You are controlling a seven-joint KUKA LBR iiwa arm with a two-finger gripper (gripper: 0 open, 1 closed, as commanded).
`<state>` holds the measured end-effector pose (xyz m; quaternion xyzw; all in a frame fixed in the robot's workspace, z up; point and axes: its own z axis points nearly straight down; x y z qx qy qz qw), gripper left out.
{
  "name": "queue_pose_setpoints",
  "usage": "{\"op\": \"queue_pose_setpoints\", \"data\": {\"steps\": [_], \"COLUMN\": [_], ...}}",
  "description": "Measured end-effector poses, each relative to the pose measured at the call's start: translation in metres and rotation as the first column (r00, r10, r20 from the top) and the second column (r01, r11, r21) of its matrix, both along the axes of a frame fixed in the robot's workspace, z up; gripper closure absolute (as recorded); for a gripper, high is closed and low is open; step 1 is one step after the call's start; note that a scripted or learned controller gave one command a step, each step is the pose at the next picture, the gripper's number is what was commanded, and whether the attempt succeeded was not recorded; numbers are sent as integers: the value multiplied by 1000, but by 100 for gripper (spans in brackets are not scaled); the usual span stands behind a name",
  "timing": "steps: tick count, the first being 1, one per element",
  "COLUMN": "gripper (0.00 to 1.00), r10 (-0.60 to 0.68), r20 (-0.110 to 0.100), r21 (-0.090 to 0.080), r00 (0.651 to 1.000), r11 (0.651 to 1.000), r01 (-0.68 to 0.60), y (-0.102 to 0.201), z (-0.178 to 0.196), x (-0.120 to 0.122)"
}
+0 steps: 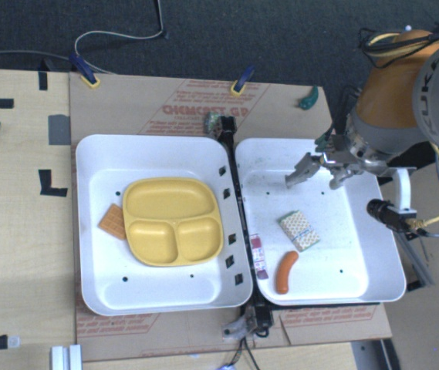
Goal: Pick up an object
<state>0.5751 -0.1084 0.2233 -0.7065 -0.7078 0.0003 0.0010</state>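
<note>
White plastic bins sit side by side on the bench [26, 230]. Over the right bin [373, 280], toward its twelve o'clock edge, the gripper [318, 173] hangs with its fingers spread apart and nothing between them. Below it lie a patterned packet [298, 230] and, at about six o'clock, an orange sausage [285, 272]. A yellow divided plate [174, 220] fills the left bin [99, 280], covering part of a cracker [113, 221] at nine o'clock.

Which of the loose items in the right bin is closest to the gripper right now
The small patterned packet, lying just below the gripper. The orange sausage and the pink-striped strip lie farther toward the bin's front edge.
</note>
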Motion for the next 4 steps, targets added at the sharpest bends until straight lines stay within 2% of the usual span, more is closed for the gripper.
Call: {"op": "queue_pose_setpoints", "data": {"steps": [1,2,3,4], "gripper": [0,0,100,0], "r10": [-1,1,0,0], "r20": [3,6,5,5], "r21": [-1,-1,-2,-2], "r00": [1000,1000,1000,1000], "r11": [1000,1000,1000,1000], "r01": [1,0,0,0], "y": [-26,11,10,10], "z": [-137,-137,-128,-128], "x": [2,26,25,25]}}
